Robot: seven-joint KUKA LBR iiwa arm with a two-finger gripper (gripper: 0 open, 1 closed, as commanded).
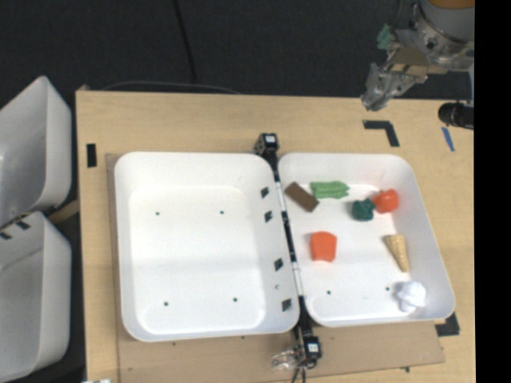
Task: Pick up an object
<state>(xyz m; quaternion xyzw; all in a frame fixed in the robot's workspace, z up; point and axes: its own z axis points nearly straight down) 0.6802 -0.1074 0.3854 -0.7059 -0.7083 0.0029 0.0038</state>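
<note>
Camera view, from above the bench: the arm enters at the upper right, its orange band at the frame's top edge. The claw (380, 94) hangs over bare bench, beyond the far edge of the right bin (415, 306). Its tips are small and blurred here; how far apart they stand I cannot tell. Nothing shows between them.

All objects lie in the right bin, below the claw in the frame and well apart from it. Nearest, slightly left of the claw's line, is a green piece (329, 189), with a brown block (302, 197) just beside it, further left. Almost straight below the claw sit a dark green lump (363, 209) and a red piece (386, 201), touching or very nearly so (contact not resolvable). Lower and to the left is an orange block (322, 246). Lower and a little to the right lies a tan cone (398, 251). Farthest from the claw, at the bin's near right corner, is a white crumpled lump (411, 295).

The left bin (128, 238) sits well to the claw's lower left.
</note>
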